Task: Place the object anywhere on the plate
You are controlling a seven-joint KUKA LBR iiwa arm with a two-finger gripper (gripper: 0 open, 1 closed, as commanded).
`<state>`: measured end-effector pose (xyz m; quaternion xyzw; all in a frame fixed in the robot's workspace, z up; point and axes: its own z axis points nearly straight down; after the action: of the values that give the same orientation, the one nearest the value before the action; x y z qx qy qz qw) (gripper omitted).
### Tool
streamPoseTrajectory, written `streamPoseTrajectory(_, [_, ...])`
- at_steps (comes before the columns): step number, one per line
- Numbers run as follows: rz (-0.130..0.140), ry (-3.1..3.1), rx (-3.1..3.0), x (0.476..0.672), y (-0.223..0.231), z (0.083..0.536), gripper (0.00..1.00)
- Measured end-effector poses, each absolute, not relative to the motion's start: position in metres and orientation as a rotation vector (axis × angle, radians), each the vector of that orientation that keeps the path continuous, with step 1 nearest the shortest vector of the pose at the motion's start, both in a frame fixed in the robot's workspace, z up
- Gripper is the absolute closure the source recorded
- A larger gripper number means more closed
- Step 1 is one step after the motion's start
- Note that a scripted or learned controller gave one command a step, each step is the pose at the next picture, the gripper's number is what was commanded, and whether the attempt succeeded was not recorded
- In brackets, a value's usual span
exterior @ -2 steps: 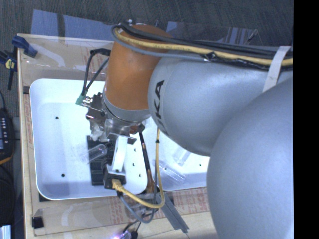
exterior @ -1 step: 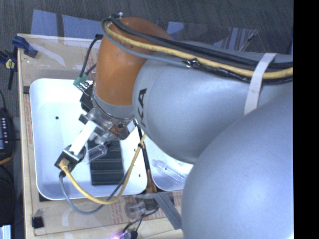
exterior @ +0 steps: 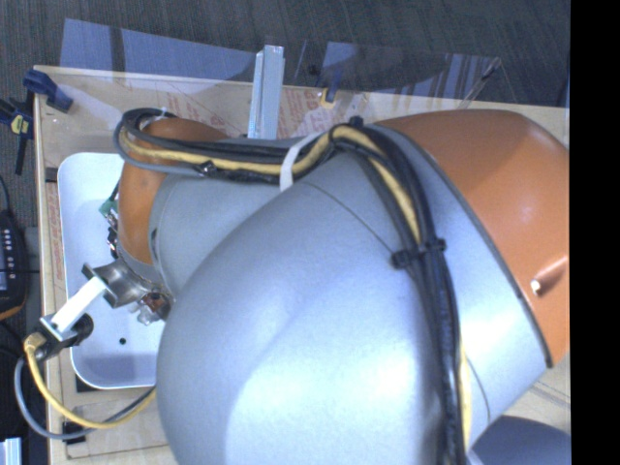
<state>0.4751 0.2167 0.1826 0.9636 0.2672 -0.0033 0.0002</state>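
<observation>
Pale wooden bench (exterior: 87, 100) is carrying a shallow white plastic bin (exterior: 82, 187); the bulky grey-and-orange arm (exterior: 320, 298) is leaning across it, presumably reaching inside, hiding its pincer's state.

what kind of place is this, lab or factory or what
Most likely a robotics lab: a grey arm with bundled cables reaches over a white bin on a wooden bench fitted with clamps.
</observation>
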Motion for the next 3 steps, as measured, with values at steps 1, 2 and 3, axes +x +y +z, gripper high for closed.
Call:
streamPoseTrajectory(1, [-0.01, 1.336, 2.848, 0.491, 0.172, 0.19, 1.0])
streamPoseTrajectory(2, [-0.005, 1.706, 2.641, 0.565, 0.165, 0.199, 1.0])
streamPoseTrajectory(3, [-0.005, 1.833, 2.556, 0.614, 0.123, 0.203, 1.0])
